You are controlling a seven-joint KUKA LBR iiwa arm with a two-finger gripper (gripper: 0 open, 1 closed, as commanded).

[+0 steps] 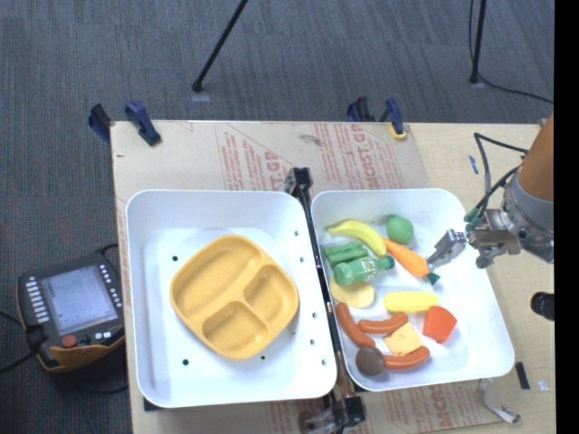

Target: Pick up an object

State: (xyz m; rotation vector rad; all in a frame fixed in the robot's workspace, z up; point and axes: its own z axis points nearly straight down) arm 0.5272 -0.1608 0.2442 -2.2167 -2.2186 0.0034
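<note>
Near edge of right white plastic bin (493,351): brown round toy (369,361), two red toy sausages (355,324), yellow cheese wedge (404,339), red block (439,324). Mid: yellow toy corn (410,301), green plastic bottle (360,267), orange toy carrot (409,259). Far: yellow toy banana (357,234), green ball (400,229). Gripper (446,249) sits just right of carrot; fingers look spread w/ nothing between. Pick not yet made; grasp and lift left. Left bin (145,242) has yellow divided tray (234,294).

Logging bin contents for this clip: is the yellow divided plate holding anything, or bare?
Bare. The yellow divided plate lies flat in the left bin, all three compartments showing plain yellow.
</note>
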